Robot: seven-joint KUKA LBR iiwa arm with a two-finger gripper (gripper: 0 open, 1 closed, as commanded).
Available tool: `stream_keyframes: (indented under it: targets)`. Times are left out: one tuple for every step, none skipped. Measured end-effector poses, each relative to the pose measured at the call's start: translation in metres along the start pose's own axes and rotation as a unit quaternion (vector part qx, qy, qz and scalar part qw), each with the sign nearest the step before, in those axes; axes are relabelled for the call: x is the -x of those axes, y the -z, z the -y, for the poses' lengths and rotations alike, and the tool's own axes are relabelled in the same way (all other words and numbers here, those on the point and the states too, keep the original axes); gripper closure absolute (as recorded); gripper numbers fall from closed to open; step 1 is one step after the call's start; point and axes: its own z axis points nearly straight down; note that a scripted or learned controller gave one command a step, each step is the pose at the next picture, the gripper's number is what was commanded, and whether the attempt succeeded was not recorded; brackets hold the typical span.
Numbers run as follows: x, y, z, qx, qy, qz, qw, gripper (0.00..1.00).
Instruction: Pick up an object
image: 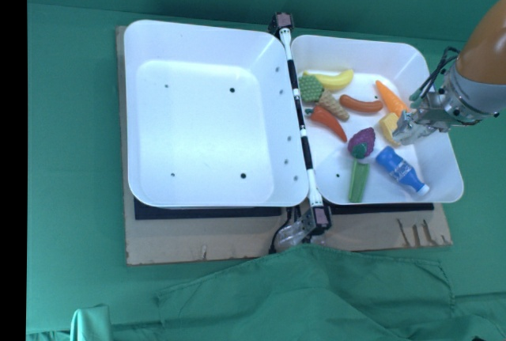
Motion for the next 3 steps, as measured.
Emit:
stream_keyframes:
  targets:
    - [0.001,0.0,0.01,-0.003,0.002,-0.002,1.0,1.0]
    - [0.003,0.011,0.009,-0.001,0.0,0.0,1.0,1.0]
    - [0.005,0.022,0.008,0.001,-0.002,0.001,1.0,1.0]
